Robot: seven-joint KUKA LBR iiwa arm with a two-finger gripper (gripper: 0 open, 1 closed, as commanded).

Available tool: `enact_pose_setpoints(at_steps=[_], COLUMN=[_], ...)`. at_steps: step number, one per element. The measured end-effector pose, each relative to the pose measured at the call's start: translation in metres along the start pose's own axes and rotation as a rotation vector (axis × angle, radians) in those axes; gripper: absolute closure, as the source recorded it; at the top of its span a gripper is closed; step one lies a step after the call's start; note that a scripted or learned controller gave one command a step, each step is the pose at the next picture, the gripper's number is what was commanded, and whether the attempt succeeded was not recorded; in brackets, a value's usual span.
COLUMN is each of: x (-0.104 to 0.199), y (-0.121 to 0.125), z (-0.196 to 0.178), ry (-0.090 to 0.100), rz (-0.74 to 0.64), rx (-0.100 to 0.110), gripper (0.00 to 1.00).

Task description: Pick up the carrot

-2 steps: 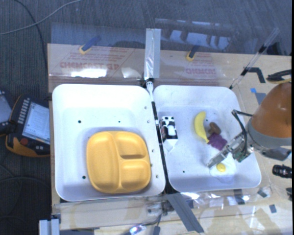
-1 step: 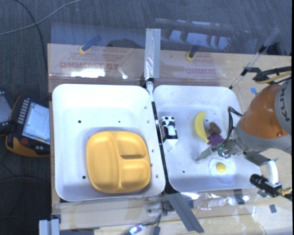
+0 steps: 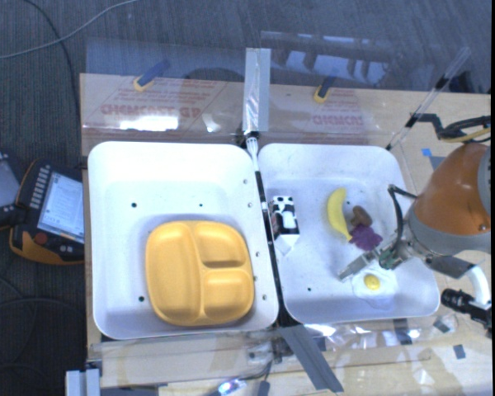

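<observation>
Carrot: position cannot be told among the right bin [image 3: 313,159] contents, which are a banana [image 3: 338,212], a purple piece [image 3: 365,237] and a fried egg [image 3: 371,284]; pincer [image 3: 355,268] low just beside the egg, its opening and any hold impossible to tell.

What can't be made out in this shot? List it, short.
- Carrot: in the camera view nothing in the right bin reads clearly as one; the small items are too small.
- Gripper: finger state too small and blurred to tell.
- Purple item and brown item beside the banana: too small to identify.
- Arm: cut off at the right edge.
</observation>
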State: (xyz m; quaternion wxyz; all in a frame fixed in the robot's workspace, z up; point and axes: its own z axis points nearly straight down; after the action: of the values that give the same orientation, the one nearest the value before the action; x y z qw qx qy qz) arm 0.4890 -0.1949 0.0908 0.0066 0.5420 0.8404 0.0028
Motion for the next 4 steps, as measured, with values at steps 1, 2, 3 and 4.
enact_pose_setpoints(at_steps=[1,2,3,4], x=[-0.007,-0.009,0.018,-0.033], y=[-0.003,-0.003,0.061,0.001], z=[0.000,-0.001,0.000,-0.119], ry=[-0.002,-0.006,0.002,0.006], rz=[-0.180,-0.323,-0.166,-0.461], rx=[0.001,0.002,0.003,0.010], gripper=[0.00,0.00,0.00,0.00])
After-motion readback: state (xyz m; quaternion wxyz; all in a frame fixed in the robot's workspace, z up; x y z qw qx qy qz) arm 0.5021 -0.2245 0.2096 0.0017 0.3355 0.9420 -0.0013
